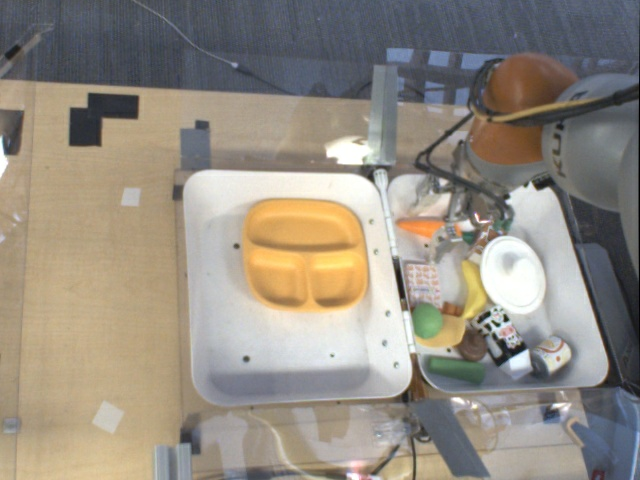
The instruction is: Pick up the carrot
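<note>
The carrot (419, 227) is a small orange piece with a green end, lying on its side in the upper left of the right bin (575, 268), close to the wall between the bins. My gripper (466, 220) hangs low just to the right of the carrot's green end, under the orange band of the arm (520, 108). It may be touching that end, but the view is too cluttered there to be sure. The carrot lies flat on the bin floor.
Also in the right bin are a white bowl (513, 273), a banana (472, 290), a patterned card (424, 283), a green lime (428, 320), a cucumber (456, 369) and small toys at the front right. A yellow divided plate (305, 253) sits in the left bin (215, 298).
</note>
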`<action>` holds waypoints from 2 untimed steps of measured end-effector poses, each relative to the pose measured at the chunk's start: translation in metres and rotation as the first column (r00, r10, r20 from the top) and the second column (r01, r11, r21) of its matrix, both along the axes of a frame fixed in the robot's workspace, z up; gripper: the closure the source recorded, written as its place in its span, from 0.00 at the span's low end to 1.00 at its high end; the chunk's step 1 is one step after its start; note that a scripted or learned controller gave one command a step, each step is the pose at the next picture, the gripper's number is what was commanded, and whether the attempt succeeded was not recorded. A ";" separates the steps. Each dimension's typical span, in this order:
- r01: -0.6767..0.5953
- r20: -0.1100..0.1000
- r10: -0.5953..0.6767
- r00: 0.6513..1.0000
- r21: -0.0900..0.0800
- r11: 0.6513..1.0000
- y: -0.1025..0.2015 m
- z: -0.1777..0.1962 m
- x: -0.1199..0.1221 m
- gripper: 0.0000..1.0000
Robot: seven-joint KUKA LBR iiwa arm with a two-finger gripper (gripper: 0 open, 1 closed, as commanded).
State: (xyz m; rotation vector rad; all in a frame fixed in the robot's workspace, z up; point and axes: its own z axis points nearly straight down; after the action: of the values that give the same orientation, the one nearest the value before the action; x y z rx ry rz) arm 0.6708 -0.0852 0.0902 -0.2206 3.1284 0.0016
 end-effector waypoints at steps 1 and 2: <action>-0.046 0.007 0.046 0.999 -0.004 0.999 0.002 -0.001 -0.003 0.00; -0.031 0.001 0.031 1.000 -0.002 1.000 0.001 0.000 0.000 0.00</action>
State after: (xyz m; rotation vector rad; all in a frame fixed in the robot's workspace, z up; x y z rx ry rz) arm 0.6709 -0.0842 0.0901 -0.2689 3.1235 -0.0017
